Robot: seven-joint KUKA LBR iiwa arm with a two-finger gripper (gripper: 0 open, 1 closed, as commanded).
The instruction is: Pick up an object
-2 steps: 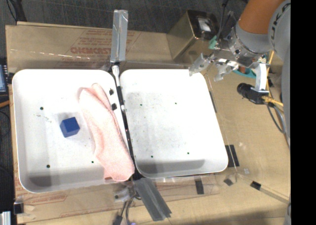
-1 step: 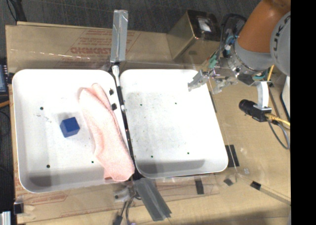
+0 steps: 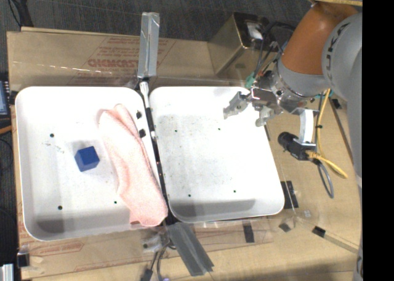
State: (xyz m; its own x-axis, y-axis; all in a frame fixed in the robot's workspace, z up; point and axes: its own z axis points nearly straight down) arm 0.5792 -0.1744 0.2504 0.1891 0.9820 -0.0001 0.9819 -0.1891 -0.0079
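Note:
A small blue cube (image 3: 87, 158) lies in the left bin (image 3: 37, 110), left of middle. A pink cloth (image 3: 132, 166) is draped along that bin's right side, reaching the divider. My gripper (image 3: 247, 109) hovers over the upper right corner of the right bin (image 3: 215, 150), far from both objects. Its two grey fingers (image 3: 234, 105) stand apart, open, with nothing between them.
A metal post (image 3: 148, 45) rises behind the gap between the bins. A brass-coloured box (image 3: 237, 42) sits behind the right bin. Cables and a black connector (image 3: 292, 144) hang right of that bin. Cardboard lies under both bins.

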